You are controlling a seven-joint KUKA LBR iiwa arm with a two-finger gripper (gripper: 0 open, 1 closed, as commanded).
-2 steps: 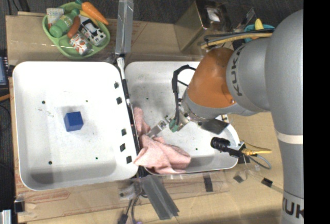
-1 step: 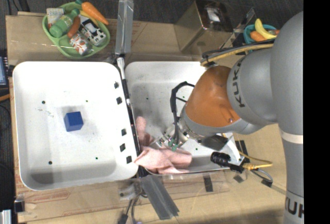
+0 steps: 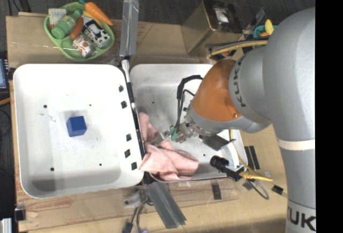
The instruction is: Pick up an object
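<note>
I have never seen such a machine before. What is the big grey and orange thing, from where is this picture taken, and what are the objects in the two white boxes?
The big grey and orange thing is a robot arm. It reaches in from the right. The single camera hangs above the bench and looks down at a slant.

The two white boxes are shallow bins side by side. In the left bin lies a small blue cube. In the right bin lies a crumpled pink cloth, near its lower left corner. The arm's gripper is low over this bin, just above the cloth. I cannot tell if it holds anything.

Behind the left bin stands a green bowl of toy food, including a carrot.
</note>
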